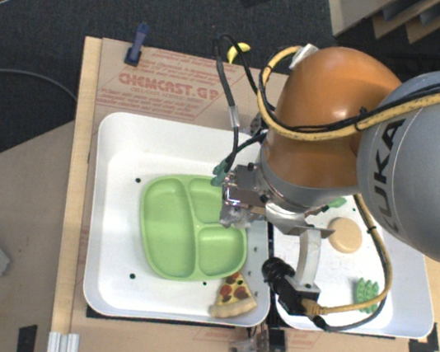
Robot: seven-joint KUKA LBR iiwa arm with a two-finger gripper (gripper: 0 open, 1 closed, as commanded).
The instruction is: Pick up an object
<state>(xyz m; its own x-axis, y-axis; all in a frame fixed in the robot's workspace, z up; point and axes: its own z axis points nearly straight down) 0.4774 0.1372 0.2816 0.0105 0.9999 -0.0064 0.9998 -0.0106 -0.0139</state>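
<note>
- The gripper [236, 203] hangs low over the seam between the two bins, right at the right-hand rim of the green tray. From where I stand the wrist blocks the tips, so I cannot tell whether the jaws are spread or closed, or whether anything sits between them.
- The green divided tray [190, 229] lies flat in the left bin [112, 195], tilted a little askew, its three compartments facing up. Its right edge sits directly under the metal parts of the gripper.
- A toy pizza slice [233, 296] lies at the near right corner of the left bin, just beside the tray's lower corner and against the bin's rim.
- In the right bin [405, 315], a round tan piece [345, 234] like a biscuit rests near the arm's wrist, and a small green ridged toy [365, 292] lies further toward the near edge, well apart from the tray.
- Above the gripper bulges the orange band [330, 114] of the arm, with the grey arm [431, 164] sweeping in from the right and covering much of the right bin.
- A yellow-and-black cable [348, 309] loops from the orange band down past the wrist to a black fitting over the near edge of the right bin.
- Both bins sit on a brown cardboard sheet [168, 87] with red printing, and a small blue clip [137, 43] rests at its far left edge.
</note>
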